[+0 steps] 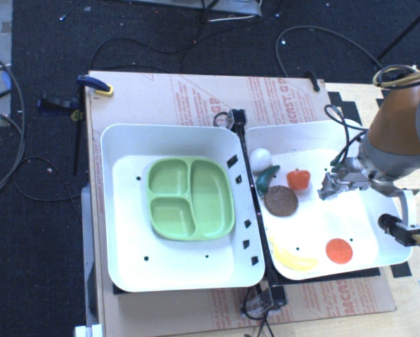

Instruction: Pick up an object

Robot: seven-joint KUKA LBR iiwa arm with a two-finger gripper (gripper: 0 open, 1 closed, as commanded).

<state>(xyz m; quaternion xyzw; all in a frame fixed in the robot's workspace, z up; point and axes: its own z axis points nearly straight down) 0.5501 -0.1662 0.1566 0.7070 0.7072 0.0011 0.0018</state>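
Yellow banana [295, 260], orange disc [339, 250] in right bin [378, 262], perhaps cookie [281, 201]

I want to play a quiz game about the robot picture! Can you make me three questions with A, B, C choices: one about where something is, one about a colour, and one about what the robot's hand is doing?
1. Where is the green tray?
A. In the left bin
B. In the right bin
C. On the floor

2. What colour is the banana-shaped toy?
A. Blue
B. Yellow
C. Purple

3. What is the gripper doing?
A. Holding the green tray
B. Carrying the round orange disc
C. Hanging over the right bin with nothing seen between its fingers

Answers:
1. A, the tray with its three compartments lies in the left bin.
2. B, it is yellow, near the front of the right bin.
3. C, the orange disc lies on the bin floor, apart from the gripper, and the tray is in the other bin.
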